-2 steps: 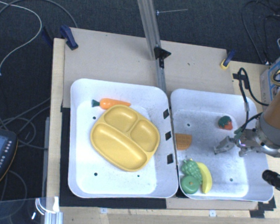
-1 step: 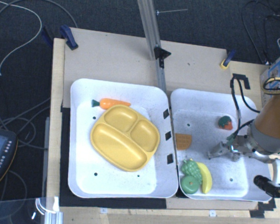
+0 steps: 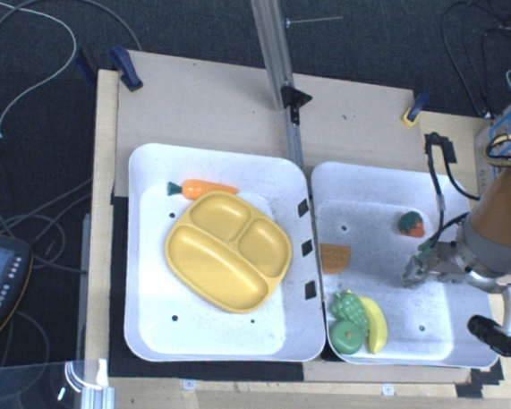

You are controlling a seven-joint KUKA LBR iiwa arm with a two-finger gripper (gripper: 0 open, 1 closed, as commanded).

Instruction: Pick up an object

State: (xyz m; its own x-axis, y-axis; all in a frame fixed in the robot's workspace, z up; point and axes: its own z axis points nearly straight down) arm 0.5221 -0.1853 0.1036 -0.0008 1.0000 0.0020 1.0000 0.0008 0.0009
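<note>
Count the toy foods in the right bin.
5: a banana, grapes and a green apple clustered at the near left corner, an orange block at the left wall, a small red-and-green piece farther back. The arm may hide more.

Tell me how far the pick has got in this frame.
Done: the arm has reached into the right bin, and the gripper sits low over bare floor. In hand: nothing visible between its fingers. Left: the grasp itself. The banana, green apple, grapes, strawberry and orange block all lie loose in that bin.
</note>
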